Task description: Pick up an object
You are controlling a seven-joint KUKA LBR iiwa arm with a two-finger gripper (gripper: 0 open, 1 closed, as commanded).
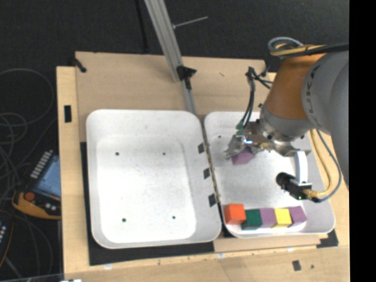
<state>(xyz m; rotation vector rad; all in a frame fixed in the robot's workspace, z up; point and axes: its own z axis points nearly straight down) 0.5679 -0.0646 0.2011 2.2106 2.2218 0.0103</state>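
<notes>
The gripper [239, 147] is low in the right bin [258, 184], and its fingers pinch a purple block [241, 156] near the bin's back left part. At the front wall of this bin, 5 blocks stand in 1 row: orange [235, 212], green [253, 218], purple, yellow [283, 217], purple.

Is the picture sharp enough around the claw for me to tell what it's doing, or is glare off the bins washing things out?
Camera view: the white bins are bright but not blown out, their dark specks still readable. The claw is soft and small, a bright glint beside it, so its fingers blur together over the purple object. The row of coloured blocks at the near rim is clear.
</notes>
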